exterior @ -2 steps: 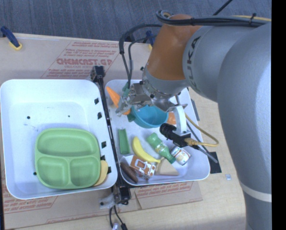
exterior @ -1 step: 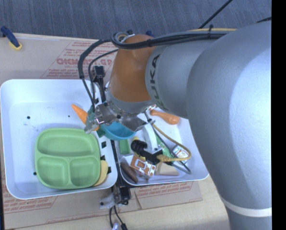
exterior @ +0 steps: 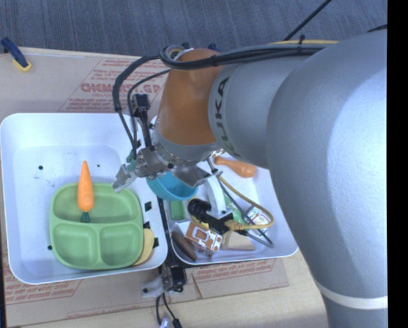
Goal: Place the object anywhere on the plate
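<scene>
From the camera view above the tabletop (exterior: pixel 46 70), the grey arm (exterior: pixel 306 115) with its orange band (exterior: pixel 186 101) reached in from the right and covered much of the right bin (exterior: pixel 282 251). Its hand (exterior: pixel 132 169) hung over the inner wall of the left bin (exterior: pixel 19 156), just above the upper right corner of the green plate (exterior: pixel 98 241). Whether the hand was open or closed could not be told, as the wrist and cables hid it.

The green divided plate lay in the lower part of the left bin. An orange carrot (exterior: pixel 85 188) with a dark green stem end rested on the plate's upper compartment, its tip pointing away over the rim. A yellowish thing (exterior: pixel 147 246) peeked out from under the plate's right edge.

In the right bin lay a blue cup (exterior: pixel 171 188) just below the wrist, an orange-handled tool (exterior: pixel 236 166), and a heap of small items (exterior: pixel 214 234) near the front.
</scene>
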